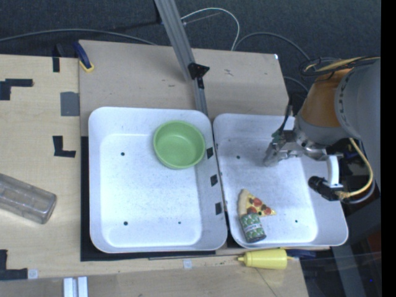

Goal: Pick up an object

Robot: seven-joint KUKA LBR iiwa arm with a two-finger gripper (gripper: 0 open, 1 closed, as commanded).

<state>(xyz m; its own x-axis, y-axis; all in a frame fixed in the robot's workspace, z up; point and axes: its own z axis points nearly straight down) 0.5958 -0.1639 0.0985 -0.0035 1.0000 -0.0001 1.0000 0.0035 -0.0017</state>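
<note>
My open, empty pincer [273,155] hovers over the right bin [322,228]; nearer, the green can [252,226] lies lengthwise near-to-far beside a pizza slice [255,203].

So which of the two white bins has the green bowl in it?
The left bin. The green bowl sits near its upper right corner, while the right bin holds a pizza slice and a small green can, with the gripper above it.
</note>
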